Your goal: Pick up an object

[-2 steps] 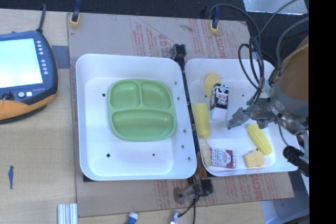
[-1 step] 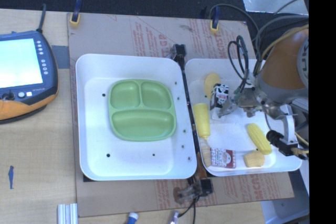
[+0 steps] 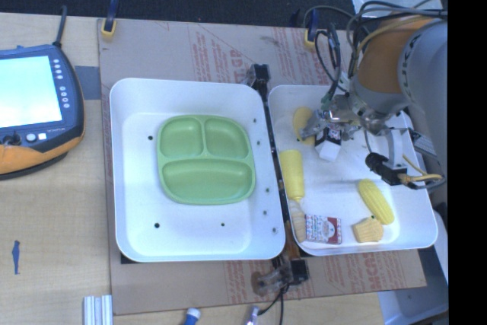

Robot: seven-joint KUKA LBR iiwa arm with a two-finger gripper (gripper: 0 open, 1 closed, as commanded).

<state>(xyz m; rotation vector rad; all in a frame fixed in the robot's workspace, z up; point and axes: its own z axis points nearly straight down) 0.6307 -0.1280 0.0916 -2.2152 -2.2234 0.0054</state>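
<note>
Corn cob [image 3: 376,201] and the other food are lying unlifted in the right bin [image 3: 426,236] while the gripper [image 3: 329,135] is hovering near its back-left corner, grip state unclear.

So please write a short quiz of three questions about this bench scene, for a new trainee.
1. True or false: the green divided plastic plate lies in the left white bin.
2. Which item lies nearest the front rim of the right white bin? A) the yellow corn cob B) the small red-and-white packet C) the long pale yellow piece
3. Fill in: the gripper is over the ____ bin.

Key: 1 true; 2 B; 3 right.
</note>
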